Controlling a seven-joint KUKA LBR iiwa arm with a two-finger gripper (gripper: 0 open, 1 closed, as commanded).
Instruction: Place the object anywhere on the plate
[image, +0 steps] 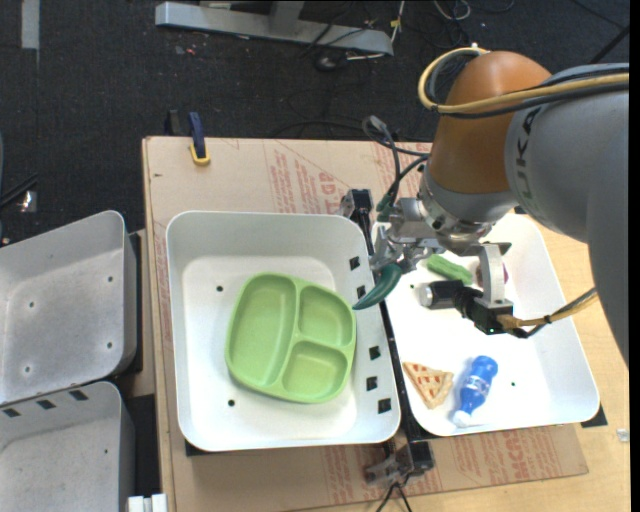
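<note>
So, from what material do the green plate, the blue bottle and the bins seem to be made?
The green plate looks like moulded plastic, matte with a soft sheen: even colour, rounded compartment ridges. The blue bottle seems to be clear-tinted plastic, since light passes through it and it glints. The left bin and right bin look like thin white plastic or coated sheet; their smooth, rounded rims leave that open.

Setting: a robotics lab test cell, not a home or shop. My arm (560, 150) reaches in at the upper right of the frame, with loose cables (400, 170) hanging beside the wrist. Two white bins (190, 300) sit on a bare board (270, 165) with printed red lettering, held by a clamp (198, 140) at upper left. Dark speckled floor (90, 90) surrounds the bench; metal framing (270, 28) lies along the top edge.
</note>
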